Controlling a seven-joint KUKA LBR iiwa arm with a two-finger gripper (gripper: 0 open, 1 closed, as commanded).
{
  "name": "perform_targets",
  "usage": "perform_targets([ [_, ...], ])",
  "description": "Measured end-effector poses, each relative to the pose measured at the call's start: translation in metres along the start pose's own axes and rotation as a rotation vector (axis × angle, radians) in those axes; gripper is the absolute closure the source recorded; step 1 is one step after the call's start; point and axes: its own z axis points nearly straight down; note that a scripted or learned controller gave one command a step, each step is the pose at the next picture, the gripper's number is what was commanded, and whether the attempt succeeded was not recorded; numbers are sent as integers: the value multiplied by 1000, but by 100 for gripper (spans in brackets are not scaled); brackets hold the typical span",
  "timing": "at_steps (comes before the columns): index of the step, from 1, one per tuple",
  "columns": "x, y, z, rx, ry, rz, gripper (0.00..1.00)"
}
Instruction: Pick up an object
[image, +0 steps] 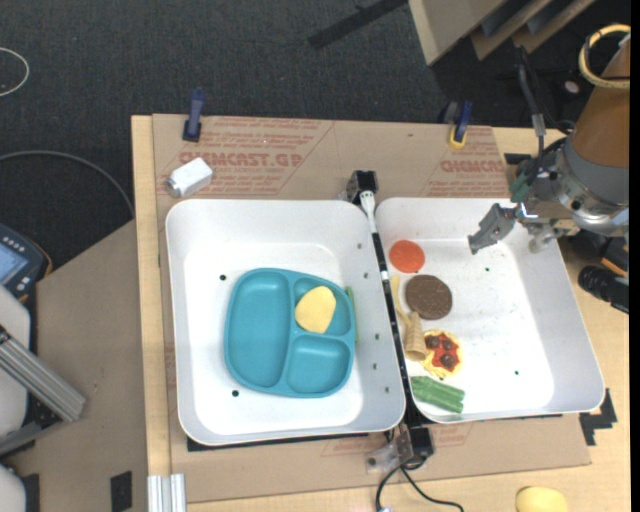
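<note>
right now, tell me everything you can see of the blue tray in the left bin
The blue tray is teal, plastic-looking, with rounded corners and three compartments: one long on its left, two smaller on its right. It lies flat on the floor of the left bin, slightly turned. A yellow piece sits in its upper right compartment.

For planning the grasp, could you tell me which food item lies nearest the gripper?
The orange disc, topmost in the right bin's row, nearest the gripper.
</note>
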Motion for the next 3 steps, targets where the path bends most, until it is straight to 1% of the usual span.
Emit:
perform_targets([
  [1,19,-43,152,16,4,0,0],
  [2,23,-81,176,-4,-4,5,0],
  [3,-26,-89,176,-2,-3,3,0],
])
